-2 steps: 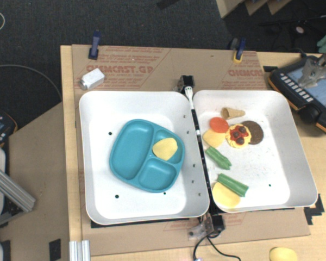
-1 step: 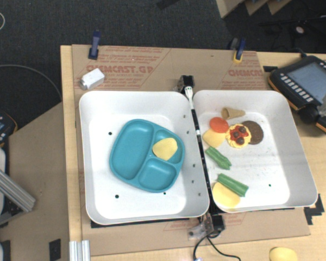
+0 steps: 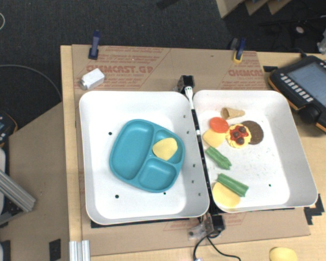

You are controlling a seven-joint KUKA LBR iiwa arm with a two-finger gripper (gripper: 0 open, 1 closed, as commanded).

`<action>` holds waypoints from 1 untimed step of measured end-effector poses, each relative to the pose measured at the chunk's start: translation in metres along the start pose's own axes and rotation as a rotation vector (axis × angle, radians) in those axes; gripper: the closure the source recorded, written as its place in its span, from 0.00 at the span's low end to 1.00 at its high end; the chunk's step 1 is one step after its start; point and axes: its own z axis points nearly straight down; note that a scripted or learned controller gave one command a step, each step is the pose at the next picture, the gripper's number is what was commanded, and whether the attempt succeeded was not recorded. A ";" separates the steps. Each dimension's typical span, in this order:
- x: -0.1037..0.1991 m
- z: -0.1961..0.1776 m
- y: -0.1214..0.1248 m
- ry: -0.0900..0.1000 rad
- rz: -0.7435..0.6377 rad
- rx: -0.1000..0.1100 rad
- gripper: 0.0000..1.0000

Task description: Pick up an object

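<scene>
The left bin [image 3: 98, 118] holds a teal divided plate [image 3: 133, 154] with a pale yellow chip-like piece [image 3: 165, 148] in its upper right compartment. In the right bin [image 3: 277, 145] lie several toy foods: a cone [image 3: 232, 113], a red tomato slice [image 3: 218, 125], a brown cookie topped with red berries [image 3: 244, 134], a yellow piece [image 3: 213, 139], a small green pod [image 3: 218, 157], a larger green pod [image 3: 232, 184] and a yellow round piece [image 3: 226, 196] under it.
A black teach pendant [image 3: 307, 86] lies on the bench at the right. A small white block [image 3: 92, 79] sits behind the left bin. Blue clamps [image 3: 94, 45] hold the cardboard's far edge. A yellow object [image 3: 282, 254] rests near the front right.
</scene>
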 end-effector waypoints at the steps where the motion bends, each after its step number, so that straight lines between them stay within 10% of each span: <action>1: -0.051 0.089 -0.059 0.008 0.015 0.028 1.00</action>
